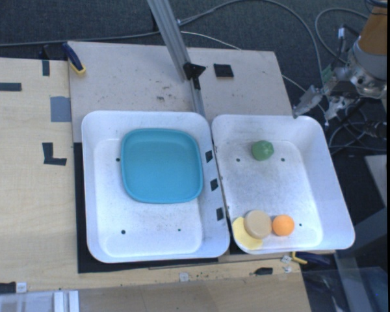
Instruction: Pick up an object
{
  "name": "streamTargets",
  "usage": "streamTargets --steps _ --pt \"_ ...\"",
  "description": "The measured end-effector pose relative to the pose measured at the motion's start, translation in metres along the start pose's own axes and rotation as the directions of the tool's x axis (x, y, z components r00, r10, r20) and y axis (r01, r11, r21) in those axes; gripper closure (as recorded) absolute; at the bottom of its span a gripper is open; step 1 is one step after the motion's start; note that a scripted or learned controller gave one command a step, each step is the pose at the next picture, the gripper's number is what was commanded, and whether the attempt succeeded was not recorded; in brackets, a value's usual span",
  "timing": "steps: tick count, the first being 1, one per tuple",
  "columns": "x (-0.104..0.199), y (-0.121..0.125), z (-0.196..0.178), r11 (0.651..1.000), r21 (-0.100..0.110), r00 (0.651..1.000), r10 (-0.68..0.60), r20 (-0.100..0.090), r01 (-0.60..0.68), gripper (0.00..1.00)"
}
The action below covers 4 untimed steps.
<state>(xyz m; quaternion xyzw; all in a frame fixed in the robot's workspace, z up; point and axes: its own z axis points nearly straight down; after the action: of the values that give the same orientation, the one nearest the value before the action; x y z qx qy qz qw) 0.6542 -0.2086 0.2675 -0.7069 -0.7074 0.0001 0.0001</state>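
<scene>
So the tool [315, 103] is sitting off the top right corner of the right bin [312, 174], fingers spread, nothing between them. Inside that bin there's a green ball [262, 150] near the top, alone. Down at the bottom edge an orange ball [283, 225] sits right beside a tan round block [257, 223] that's on a yellow piece [242, 236]. Left bin [97, 174] has a blue plate [161, 165].

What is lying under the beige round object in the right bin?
A flat yellow piece lies under the beige round object; its left edge sticks out. The part beneath is covered, so its full shape cannot be seen.
</scene>
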Motion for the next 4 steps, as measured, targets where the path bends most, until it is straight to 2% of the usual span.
streamTargets --steps 1,2,3,4 --pt "0.003 0.000 0.043 1.000 0.003 1.000 0.000 -0.001 0.000 0.00" --pt "0.005 -0.002 0.106 1.000 0.006 1.000 0.000 -0.001 0.000 0.00" --pt "0.004 -0.003 0.138 1.000 -0.008 1.000 0.000 0.002 0.000 0.00" --pt "0.004 -0.004 0.131 1.000 -0.005 1.000 0.000 0.002 0.000 1.00"
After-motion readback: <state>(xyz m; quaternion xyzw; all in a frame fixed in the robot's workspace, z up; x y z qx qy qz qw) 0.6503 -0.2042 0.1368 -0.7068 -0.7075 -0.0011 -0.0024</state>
